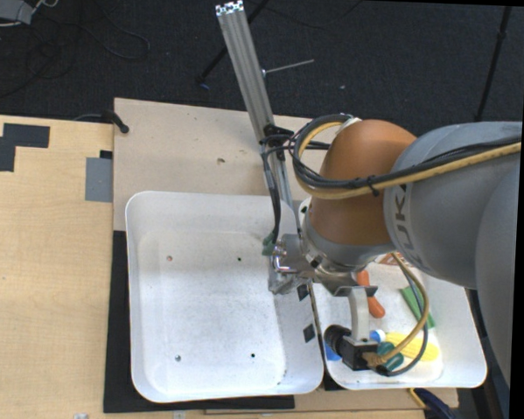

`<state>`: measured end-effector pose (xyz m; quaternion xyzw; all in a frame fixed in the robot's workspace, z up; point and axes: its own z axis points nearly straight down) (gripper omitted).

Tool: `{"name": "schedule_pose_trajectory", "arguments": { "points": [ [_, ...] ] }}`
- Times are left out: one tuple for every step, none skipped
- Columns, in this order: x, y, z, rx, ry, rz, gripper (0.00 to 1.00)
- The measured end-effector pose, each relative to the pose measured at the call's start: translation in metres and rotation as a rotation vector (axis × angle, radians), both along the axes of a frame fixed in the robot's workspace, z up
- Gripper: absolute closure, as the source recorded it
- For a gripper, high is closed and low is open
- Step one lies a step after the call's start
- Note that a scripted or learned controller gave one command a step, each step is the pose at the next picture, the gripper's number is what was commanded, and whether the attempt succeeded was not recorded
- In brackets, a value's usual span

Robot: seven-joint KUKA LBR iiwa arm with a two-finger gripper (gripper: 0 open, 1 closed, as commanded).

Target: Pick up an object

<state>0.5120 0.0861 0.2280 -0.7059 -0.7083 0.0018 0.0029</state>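
The left bin [194, 332] is almost wholly open: only a few dark specks [169, 259] are seen on its floor, and it can be entered freely from above. Its far right corner is crossed by a slanted metal rail [249, 81]. The strip where the two bins meet is overhung by the arm [368, 192], by which much of the right bin [456, 359] is also covered. The floor seen there is crowded by an orange item [369, 295], a green item [412, 304], a yellow item [405, 347] and a blue item [376, 335], set close together.
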Motion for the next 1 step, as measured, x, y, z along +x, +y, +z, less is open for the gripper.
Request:
{"name": "schedule_pose_trajectory", "arguments": {
  "points": [
    [0.0012,-0.0028,-0.0002,-0.001,-0.002,-0.008,0.0]
  ]
}}
